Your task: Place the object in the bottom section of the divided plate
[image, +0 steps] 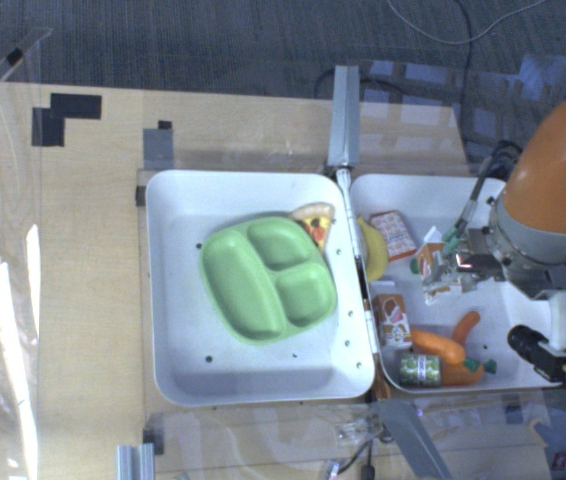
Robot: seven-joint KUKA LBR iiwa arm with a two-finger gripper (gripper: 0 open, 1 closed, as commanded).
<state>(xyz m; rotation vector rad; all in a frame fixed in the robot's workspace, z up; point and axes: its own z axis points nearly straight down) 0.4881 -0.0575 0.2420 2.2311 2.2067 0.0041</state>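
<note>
A green divided plate (263, 288) with three sections lies in the left bin (188, 363), and all its sections are bare. A toy pizza slice (315, 220) rests against the plate's upper right rim. My gripper (451, 271) hangs low over the middle of the right bin (418, 200), right beside a small orange and white carton (429, 259). The arm's orange band and grey wrist hide part of the gripper, and I cannot tell whether it touches the carton.
The right bin holds a banana (371, 250), a red and white packet (395, 233), a brown packet (391, 318), a carrot (438, 346), a red sausage (466, 325) and a green can (421, 370). A metal divider (343, 128) separates the bins.
</note>
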